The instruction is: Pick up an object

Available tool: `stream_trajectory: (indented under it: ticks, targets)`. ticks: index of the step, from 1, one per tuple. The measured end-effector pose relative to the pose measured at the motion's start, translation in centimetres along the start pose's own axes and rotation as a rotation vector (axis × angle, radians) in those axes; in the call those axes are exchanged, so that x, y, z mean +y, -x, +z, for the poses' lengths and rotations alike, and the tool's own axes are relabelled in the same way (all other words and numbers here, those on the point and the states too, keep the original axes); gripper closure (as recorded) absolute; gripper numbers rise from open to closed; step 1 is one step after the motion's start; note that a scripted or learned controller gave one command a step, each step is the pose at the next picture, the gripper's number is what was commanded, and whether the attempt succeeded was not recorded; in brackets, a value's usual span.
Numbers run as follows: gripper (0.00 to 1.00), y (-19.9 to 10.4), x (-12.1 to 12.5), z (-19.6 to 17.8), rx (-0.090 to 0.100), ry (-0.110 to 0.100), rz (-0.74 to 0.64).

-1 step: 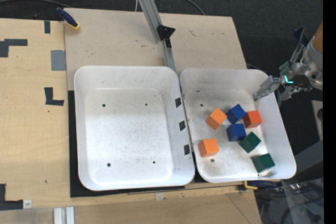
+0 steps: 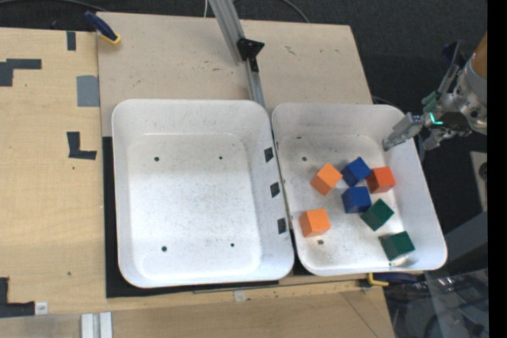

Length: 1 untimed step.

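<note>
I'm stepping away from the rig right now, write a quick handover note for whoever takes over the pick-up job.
Gripper: at the right bin's upper right rim, above the blocks, holding nothing; whether it is open or shut is unclear.
Blocks, all in the right bin: two orange blocks, two blue blocks, a red-orange block, two green blocks. They cluster toward the bin's right half, some touching.
Done: nothing picked yet.
Left: descend on a block, grasp and lift it. The lone orange block at lower left looks easiest.
</note>
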<state>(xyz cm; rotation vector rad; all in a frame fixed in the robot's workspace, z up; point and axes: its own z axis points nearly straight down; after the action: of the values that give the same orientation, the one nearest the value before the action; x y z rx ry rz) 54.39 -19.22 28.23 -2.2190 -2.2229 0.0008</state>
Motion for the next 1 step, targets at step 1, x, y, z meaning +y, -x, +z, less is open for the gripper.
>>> stream_trajectory:
  ticks: [1]
  targets:
    - [0.0,-0.45,-0.27,6.37,0.002,-0.007,0.001]
